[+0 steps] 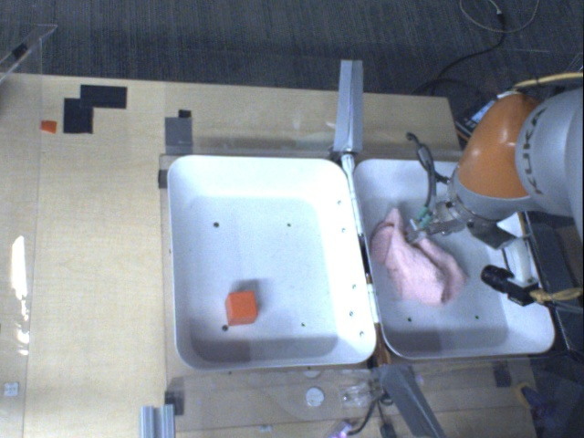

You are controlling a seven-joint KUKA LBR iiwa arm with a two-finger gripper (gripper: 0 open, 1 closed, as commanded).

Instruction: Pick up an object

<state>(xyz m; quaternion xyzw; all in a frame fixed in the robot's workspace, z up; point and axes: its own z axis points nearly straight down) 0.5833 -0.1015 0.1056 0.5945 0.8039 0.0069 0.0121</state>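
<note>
A pale wooden desk [91, 272] is seen from above, bearing two shallow white plastic bins side by side. In the left bin [265, 190], a small orange cube [242, 307] is seen lying alone toward the lower left of the bin floor. In the right bin [484, 331], a crumpled pink cloth [415, 267] is spread across the middle of the floor, right of centre in the frame. The grey arm with its orange band [497, 158] is seen reaching in from the right edge of the frame, and its pincer [427, 226] is lowered onto the upper right part of the pink cloth, touching or just above the fabric. How far the pincer is open cannot be told, nor whether any cloth is gripped by it. Black blocks [91, 106] and a small orange square [48, 127] are seen on the desk at the upper left of the frame, well apart from both bins.
</note>
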